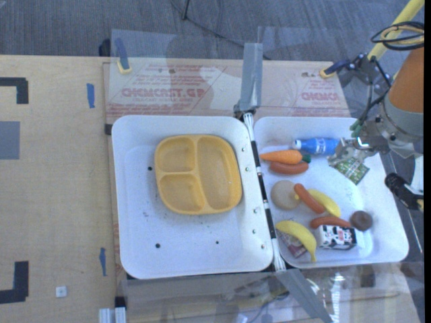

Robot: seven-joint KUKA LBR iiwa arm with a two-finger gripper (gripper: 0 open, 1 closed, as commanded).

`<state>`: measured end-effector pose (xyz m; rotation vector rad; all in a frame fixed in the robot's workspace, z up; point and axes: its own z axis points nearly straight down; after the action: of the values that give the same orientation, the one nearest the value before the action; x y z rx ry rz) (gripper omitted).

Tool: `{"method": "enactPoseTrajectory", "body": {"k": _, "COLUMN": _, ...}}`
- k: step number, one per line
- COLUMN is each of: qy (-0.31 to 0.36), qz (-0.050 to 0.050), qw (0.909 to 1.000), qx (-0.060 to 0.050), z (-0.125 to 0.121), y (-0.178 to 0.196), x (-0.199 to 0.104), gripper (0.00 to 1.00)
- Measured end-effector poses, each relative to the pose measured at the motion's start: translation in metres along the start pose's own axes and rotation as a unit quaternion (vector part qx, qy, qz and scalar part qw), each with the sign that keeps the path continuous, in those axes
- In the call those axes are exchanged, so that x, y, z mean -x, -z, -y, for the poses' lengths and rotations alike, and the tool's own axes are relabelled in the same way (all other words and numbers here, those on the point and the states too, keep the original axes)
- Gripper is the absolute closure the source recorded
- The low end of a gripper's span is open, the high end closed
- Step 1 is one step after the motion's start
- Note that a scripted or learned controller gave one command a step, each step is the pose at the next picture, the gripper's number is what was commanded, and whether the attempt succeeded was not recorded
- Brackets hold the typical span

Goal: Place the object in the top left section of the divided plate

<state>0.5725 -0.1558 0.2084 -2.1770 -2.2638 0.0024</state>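
The yellow divided plate (198, 173) is observed in the left bin (135, 247), left of centre in the frame, with 3 sections; its top left section (176, 156) is bare. The right bin (394, 244) holds the candidate objects: a blue bottle (316, 144), a carrot (281, 157), 2 bananas (300, 237), several sausage-like pieces (308, 197), a round tan item (284, 195), a brown ball (361, 219), a small carton (337, 237) and a green packet (353, 168). Which of these is the task's thing cannot be told from the view. The end effector (360, 143) is seen at the right of the frame, above the upper right part of the right bin, near the green packet and the bottle's end; how far it is open, and whether anything is held, cannot be told. The objects are judged to be light toy items, mostly stiff and smooth, liable to roll or slip. It is judged that the elongated ones should be gripped across the narrow middle.
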Motion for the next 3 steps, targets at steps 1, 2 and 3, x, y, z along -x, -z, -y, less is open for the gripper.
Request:
{"method": "enactPoseTrajectory", "body": {"k": 1, "qy": -0.028, "qz": -0.001, "qw": 0.9996, "qx": -0.002, "z": -0.015, "y": -0.026, "x": -0.103, "gripper": 1.0}}
{"method": "enactPoseTrajectory", "body": {"k": 2, "qy": 0.007, "qz": 0.0, "qw": 1.0, "qx": 0.0, "z": -0.01, "y": 0.012, "x": -0.185, "gripper": 1.0}}
{"method": "enactPoseTrajectory", "body": {"k": 3, "qy": 0.131, "qz": 0.0, "qw": 0.9914, "qx": 0.001, "z": -0.012, "y": 0.015, "x": -0.26, "gripper": 1.0}}
